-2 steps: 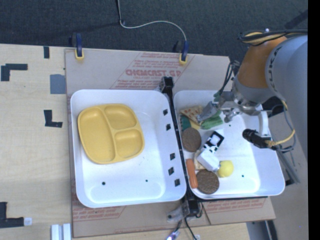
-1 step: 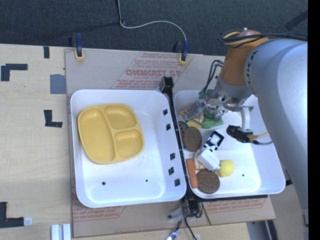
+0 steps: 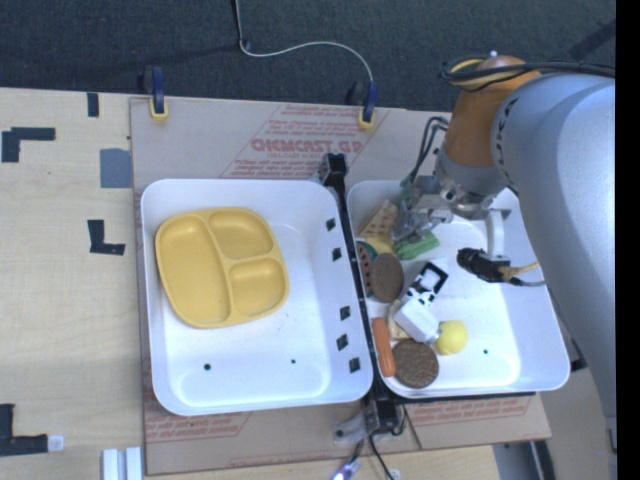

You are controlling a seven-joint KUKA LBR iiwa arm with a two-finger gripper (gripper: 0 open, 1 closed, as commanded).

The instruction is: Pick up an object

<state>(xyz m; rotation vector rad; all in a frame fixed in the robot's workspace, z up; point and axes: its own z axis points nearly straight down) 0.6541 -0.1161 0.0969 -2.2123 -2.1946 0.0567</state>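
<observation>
My gripper [image 3: 412, 220] is low in the right bin [image 3: 530, 353], at its far left part, right over a green object [image 3: 422, 241]. A pale yellow flat piece [image 3: 377, 226] lies just left of it. In front of the gripper are a brown oval disc [image 3: 386, 277], a small black and white piece [image 3: 428, 279], a white block [image 3: 416, 319], a yellow ball [image 3: 452, 336], an orange carrot-like stick [image 3: 384, 345] and a round brown disc [image 3: 415, 363]. Whether anything sits in the gripper is hidden by its body.
The left bin [image 3: 250, 378] holds a yellow divided plate [image 3: 221, 264] in its far left part. The arm's grey bulk [image 3: 575, 168] covers the right bin's right side. A dark divider [image 3: 345, 268] runs between the bins.
</observation>
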